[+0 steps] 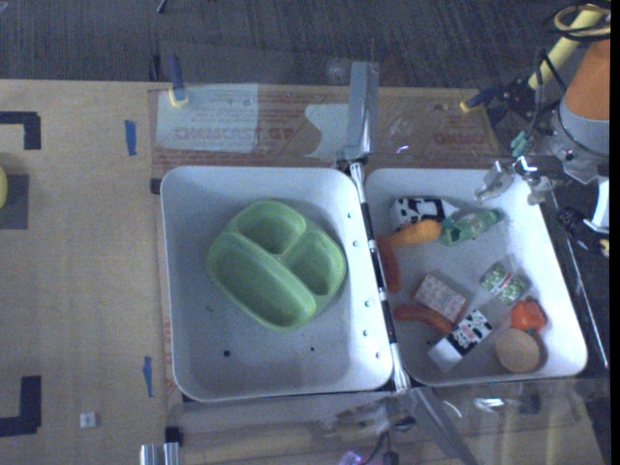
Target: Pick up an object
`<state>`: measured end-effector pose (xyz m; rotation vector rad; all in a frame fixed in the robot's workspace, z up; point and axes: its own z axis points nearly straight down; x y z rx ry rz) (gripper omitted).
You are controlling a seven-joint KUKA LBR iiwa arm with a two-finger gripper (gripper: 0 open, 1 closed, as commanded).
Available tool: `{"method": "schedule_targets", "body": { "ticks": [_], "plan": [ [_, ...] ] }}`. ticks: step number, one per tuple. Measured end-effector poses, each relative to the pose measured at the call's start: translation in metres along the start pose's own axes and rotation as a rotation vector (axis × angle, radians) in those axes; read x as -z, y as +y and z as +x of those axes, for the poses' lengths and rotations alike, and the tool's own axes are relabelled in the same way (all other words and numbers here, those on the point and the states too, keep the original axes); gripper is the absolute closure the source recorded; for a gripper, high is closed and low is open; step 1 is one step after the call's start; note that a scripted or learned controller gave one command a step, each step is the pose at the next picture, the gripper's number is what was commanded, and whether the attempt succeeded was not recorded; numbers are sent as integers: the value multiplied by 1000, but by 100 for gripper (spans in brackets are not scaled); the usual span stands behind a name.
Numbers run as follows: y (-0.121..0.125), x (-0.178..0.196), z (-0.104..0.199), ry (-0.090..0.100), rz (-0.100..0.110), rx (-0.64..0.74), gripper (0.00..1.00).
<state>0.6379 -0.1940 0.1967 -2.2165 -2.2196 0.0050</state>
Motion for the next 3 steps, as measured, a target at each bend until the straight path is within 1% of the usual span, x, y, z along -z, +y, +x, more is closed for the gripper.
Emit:
{"method": "schedule_targets", "body": {
  "ticks": [1, 2, 3],
  "plan": [
    [-16, -101, 13, -3, -9, 24, 0],
    [-15, -90, 13, -4, -12, 25, 100],
    [-38, 51, 74, -1, -8, -84, 100]
  ]
}}
